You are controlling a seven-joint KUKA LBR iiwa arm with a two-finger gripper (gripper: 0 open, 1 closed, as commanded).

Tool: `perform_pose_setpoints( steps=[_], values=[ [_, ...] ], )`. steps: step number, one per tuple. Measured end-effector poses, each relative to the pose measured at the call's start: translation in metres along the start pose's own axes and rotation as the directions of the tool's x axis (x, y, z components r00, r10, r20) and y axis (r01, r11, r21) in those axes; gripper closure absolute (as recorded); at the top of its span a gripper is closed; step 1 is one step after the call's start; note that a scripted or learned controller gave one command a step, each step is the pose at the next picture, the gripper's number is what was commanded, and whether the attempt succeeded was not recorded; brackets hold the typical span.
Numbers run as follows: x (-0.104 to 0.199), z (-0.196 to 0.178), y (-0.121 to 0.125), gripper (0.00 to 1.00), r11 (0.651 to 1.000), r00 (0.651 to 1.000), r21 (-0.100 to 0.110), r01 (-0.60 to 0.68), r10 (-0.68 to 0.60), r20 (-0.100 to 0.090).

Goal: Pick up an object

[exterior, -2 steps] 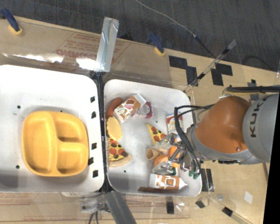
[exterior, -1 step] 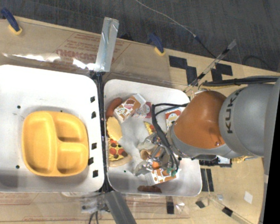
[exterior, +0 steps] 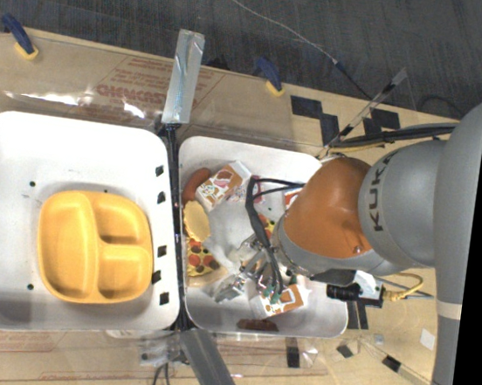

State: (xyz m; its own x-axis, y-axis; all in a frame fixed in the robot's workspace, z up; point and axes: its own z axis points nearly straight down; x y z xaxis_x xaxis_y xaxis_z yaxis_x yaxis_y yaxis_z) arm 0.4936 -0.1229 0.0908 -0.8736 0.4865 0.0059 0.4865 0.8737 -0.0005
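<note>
My gripper reaches down into the right bin, among a heap of small objects. Its metal fingers sit low near the bin's front half, beside a small orange-and-white carton. To its left lie a pizza-slice toy and a yellow round piece. Further back lies a white-and-orange packet next to a brown sausage-like item. The orange wrist band and grey arm hide much of the bin's right side.
The left bin holds a yellow divided tray. A black divider strip runs between the bins. Cables loop from the wrist over the right bin. Cardboard and clamps border the bins at the back.
</note>
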Motion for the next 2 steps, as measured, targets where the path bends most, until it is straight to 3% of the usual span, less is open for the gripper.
perform_pose_setpoints(
  steps=[1, 2],
  values=[
    [-0.0502, -0.0017, 0.0333, 0.00, 0.999, 0.999, -0.001, -0.050, 0.050, 0.006],
    [-0.0501, -0.0116, 0.0337, 1.00, 0.999, 0.999, 0.000, -0.043, 0.043, 0.005]
  ],
)
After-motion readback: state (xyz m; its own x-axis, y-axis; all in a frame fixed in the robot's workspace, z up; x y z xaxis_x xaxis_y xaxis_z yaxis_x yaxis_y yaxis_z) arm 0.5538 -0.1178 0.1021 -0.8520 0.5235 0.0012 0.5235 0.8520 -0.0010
